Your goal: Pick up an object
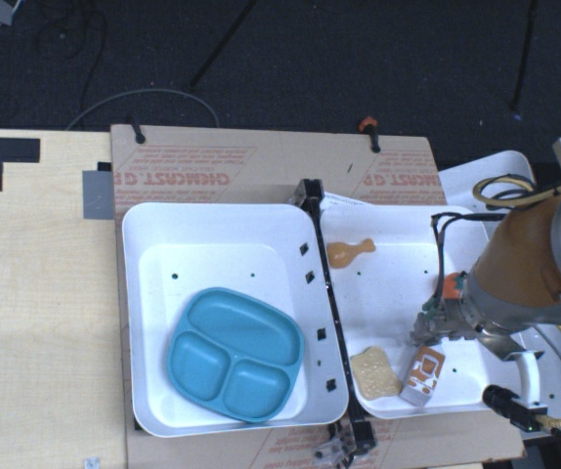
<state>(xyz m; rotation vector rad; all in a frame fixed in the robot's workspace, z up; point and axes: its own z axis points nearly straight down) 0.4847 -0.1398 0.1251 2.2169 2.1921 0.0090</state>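
Observation:
My gripper [431, 328] hangs low in the right bin [388, 296], reaching in from the right under the grey arm [515, 262]. Just below it lies a small orange and white box [423, 375], tilted, near the bin's front wall. I cannot tell whether the gripper touches the box. A beige, rough-surfaced square block [374, 372] lies to the left of the box. A tan pear-shaped object [347, 252] rests at the back left of the same bin. A small red-orange item [450, 284] shows beside the wrist.
The left bin [212, 231] holds a blue divided plate [234, 354]. A black divider [322, 301] runs between the two bins. Cardboard [261, 169] lies under and behind the bins. Cables [500, 189] sit at the back right.

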